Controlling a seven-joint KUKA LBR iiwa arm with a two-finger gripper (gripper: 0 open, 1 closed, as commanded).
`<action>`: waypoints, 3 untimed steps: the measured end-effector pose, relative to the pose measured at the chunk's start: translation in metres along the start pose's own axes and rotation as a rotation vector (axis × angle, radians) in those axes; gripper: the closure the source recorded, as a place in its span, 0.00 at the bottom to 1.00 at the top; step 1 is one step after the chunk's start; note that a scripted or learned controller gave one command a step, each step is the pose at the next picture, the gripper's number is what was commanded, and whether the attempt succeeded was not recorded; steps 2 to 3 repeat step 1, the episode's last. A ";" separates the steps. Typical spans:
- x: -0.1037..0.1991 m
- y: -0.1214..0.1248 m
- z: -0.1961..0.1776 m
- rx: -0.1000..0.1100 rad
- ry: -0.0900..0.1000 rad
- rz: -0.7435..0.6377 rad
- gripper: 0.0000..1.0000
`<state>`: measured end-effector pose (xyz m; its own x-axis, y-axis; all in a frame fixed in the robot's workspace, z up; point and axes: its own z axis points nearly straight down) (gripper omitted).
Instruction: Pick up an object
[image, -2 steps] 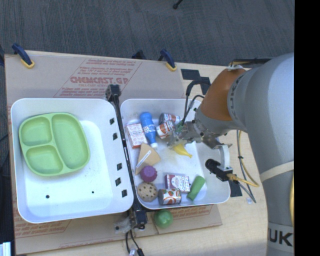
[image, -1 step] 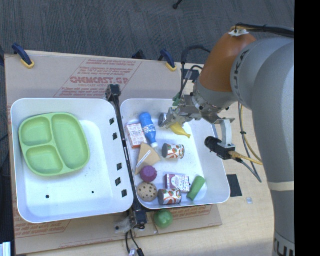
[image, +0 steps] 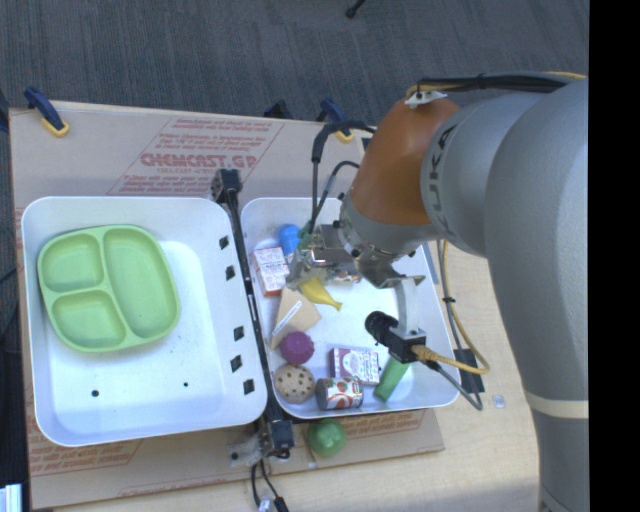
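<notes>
We see the hand (image: 318, 262) low in the right bin (image: 432, 300); we cannot tell its state; the yellow banana (image: 320, 292) lies just below it, the blue object (image: 289, 238) just beside.

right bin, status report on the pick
Gripper down in right bin, over the yellow banana. Nothing seen held. Wedge, blue item, carton crowd close.

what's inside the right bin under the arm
In the right bin lie a yellow banana, purple ball, cookie, small cartons, a green bottle and a blue item. The arm covers its upper right part.
</notes>
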<state>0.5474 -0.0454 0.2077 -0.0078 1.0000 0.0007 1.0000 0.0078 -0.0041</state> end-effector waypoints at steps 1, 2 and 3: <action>-0.034 -0.070 -0.013 -0.001 -0.002 0.001 1.00; -0.034 -0.070 -0.013 -0.001 -0.002 0.001 1.00; -0.034 -0.070 -0.013 -0.001 -0.002 0.001 1.00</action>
